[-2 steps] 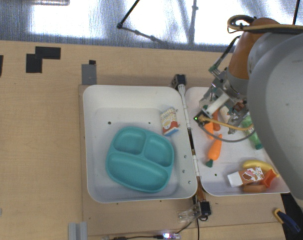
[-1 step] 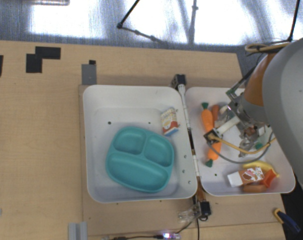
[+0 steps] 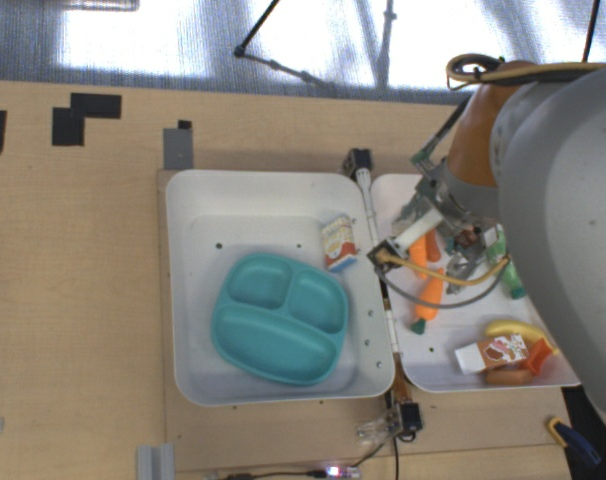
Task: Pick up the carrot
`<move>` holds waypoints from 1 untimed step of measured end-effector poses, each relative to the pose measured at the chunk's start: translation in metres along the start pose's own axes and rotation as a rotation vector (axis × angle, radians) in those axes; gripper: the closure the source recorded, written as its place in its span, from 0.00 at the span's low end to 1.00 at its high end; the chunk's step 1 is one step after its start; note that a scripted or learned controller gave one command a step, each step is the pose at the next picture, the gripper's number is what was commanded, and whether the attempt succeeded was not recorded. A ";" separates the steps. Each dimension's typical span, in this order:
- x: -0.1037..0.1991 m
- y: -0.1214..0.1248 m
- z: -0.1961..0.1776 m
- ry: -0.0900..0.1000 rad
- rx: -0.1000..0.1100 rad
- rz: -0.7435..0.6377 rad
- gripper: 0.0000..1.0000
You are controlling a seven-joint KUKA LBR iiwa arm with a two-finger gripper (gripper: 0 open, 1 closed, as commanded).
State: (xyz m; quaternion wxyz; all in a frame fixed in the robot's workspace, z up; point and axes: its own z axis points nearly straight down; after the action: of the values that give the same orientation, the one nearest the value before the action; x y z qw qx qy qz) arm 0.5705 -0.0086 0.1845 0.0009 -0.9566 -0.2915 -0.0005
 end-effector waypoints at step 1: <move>-0.038 0.076 0.077 -0.002 -0.004 -0.060 0.00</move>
State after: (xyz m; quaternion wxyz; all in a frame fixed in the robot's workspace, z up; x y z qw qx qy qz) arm 0.5815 -0.0923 0.1069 -0.0013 -0.9473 -0.3202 0.0001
